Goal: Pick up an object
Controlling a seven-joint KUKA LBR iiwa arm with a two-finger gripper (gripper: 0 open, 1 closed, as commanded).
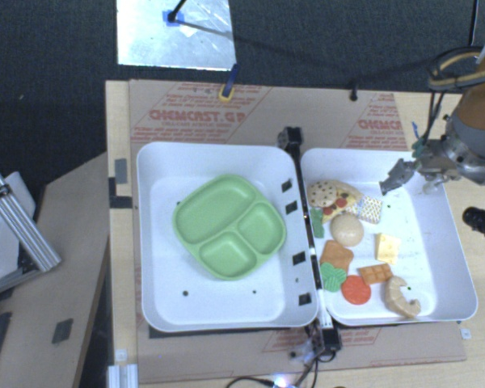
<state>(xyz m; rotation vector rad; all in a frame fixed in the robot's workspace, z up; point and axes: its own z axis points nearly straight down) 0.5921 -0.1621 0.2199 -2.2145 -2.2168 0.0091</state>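
Observation:
The right bin (pixel 449 241) holds several toy foods: a pizza slice (pixel 333 194), a checkered wafer (pixel 371 209), a cream bun (pixel 347 230), a yellow cheese block (pixel 386 246), a red tomato slice (pixel 356 290) and a tan croissant (pixel 402 296). My gripper (pixel 411 181) hovers over the bin's upper right part, just right of the wafer. Its two fingers (pixel 391 179) stand apart, open, with nothing between them.
A green divided plate (pixel 229 226) lies in the left bin (pixel 158 217). An orange toast piece (pixel 336 255), a green leafy piece (pixel 333 276) and a brown cracker (pixel 375 273) sit low in the right bin. A black divider with clips (pixel 303 217) runs between the bins.

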